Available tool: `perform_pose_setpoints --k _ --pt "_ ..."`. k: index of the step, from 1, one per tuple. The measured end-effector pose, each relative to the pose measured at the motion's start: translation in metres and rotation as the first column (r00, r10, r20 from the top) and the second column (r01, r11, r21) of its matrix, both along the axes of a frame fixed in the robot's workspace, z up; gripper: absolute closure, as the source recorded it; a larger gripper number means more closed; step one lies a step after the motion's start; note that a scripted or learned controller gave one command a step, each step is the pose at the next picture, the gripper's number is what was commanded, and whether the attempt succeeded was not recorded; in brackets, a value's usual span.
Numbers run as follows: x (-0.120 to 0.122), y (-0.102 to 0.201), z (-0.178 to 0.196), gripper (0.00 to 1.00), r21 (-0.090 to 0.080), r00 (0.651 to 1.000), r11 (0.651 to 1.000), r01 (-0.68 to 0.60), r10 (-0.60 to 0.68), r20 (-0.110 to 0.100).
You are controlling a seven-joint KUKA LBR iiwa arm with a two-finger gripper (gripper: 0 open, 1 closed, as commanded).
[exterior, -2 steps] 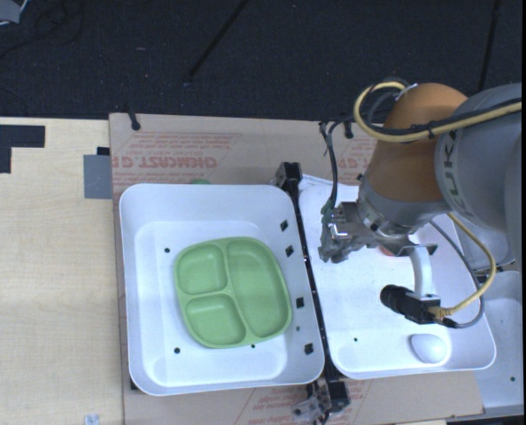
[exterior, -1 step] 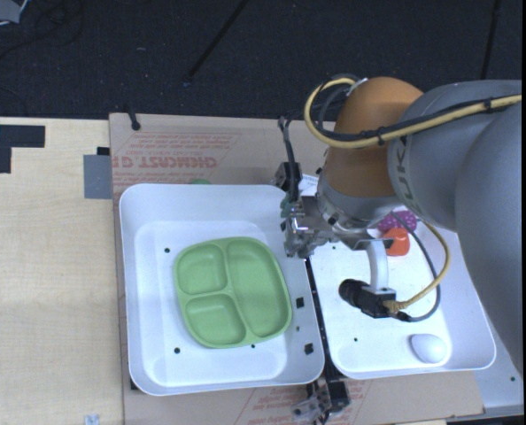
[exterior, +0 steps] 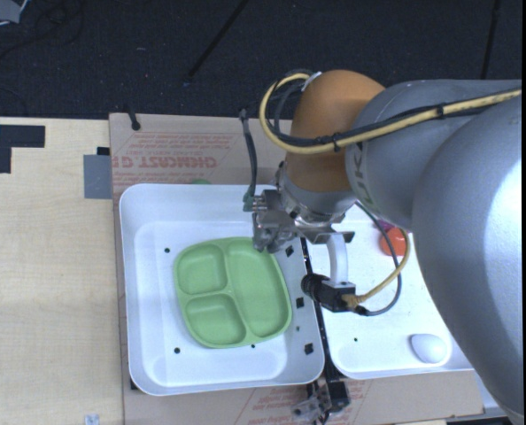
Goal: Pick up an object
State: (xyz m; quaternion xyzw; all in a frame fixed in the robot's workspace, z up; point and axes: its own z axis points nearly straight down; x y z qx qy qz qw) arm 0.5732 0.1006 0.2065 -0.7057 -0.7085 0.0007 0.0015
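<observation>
arm (exterior: 405, 158) hiding right bin (exterior: 369, 361), end effector (exterior: 272, 228) indistinct

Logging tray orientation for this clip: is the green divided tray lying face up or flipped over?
Face up. The green divided tray lies flat in the left bin, its three compartments open toward the camera.
</observation>
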Motion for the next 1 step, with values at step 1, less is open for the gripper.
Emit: perform_pose_setpoints --k 1 --pt "-0.0007 -0.0018 0.0001 0.00 -0.002 1.000 1.000 0.002 -0.002 -0.001"
